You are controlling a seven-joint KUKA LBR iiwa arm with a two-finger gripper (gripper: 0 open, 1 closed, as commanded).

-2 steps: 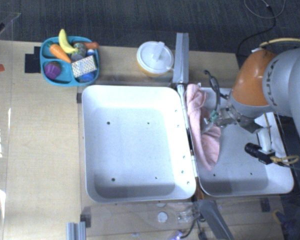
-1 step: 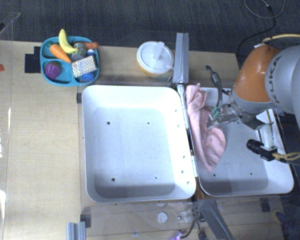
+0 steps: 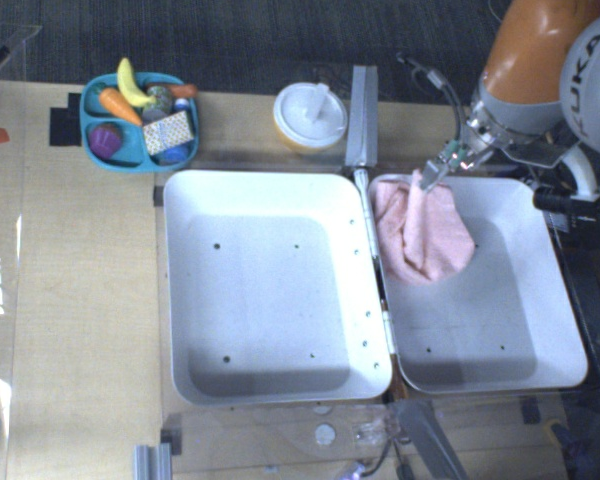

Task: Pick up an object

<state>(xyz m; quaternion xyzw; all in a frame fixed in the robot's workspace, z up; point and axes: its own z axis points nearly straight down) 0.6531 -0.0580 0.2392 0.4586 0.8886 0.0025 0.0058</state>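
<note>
A pink cloth [image 3: 425, 233] lies crumpled in the far left part of the right bin [image 3: 520, 358], against the wall beside the divider. One corner of it is drawn up into a peak at my gripper [image 3: 427, 177], which sits above the bin's far rim. The fingers are shut on that peak. The rest of the cloth still rests on the bin floor. The grey arm with its orange band [image 3: 540, 28] comes in from the upper right.
The left bin [image 3: 270, 278] stands beside the right one, with a metal divider [image 3: 361, 118] running between them at the back. A white lidded cup [image 3: 310, 114] and a blue tray [image 3: 100, 158] of toy food sit behind the left bin.
</note>
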